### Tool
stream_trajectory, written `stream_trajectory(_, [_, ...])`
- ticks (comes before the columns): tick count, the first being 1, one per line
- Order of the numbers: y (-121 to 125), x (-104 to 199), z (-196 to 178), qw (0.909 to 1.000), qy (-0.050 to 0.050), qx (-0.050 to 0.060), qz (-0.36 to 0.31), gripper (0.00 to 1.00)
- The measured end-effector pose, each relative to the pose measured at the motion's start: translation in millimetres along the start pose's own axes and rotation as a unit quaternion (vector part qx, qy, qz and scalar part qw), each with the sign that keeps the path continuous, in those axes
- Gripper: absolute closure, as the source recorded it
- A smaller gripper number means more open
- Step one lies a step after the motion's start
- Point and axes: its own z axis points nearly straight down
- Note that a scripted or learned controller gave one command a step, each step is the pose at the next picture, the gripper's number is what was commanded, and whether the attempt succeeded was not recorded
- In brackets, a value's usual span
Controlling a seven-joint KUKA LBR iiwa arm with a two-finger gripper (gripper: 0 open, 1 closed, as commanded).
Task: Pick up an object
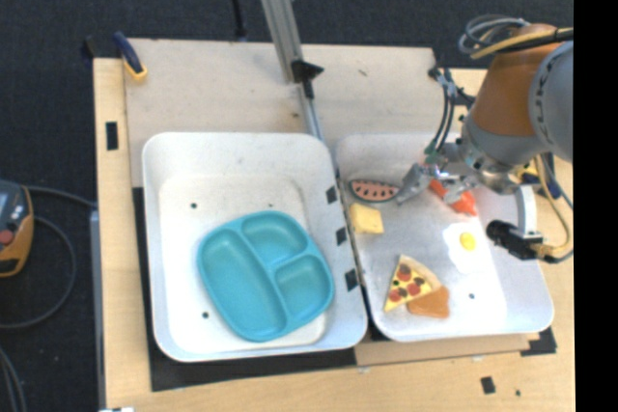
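Now | hand (436, 177) over right bin (521, 309) | orange piece (462, 198) just beside it | grip: cannot tell

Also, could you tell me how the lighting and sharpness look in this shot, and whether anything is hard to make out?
In the camera view, lighting is even and soft, with faint shadows under the arm; the left bin is bright, near washed out, while the blue tray and pizza slice read clearly. The whole view is slightly soft, and the gripper is too blurred and small to judge.
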Motion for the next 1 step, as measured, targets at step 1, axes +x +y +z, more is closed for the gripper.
stream_trajectory(1, [-4.9,-2.5,43.5,1.0000,0.000,0.000,0.001,0.00])
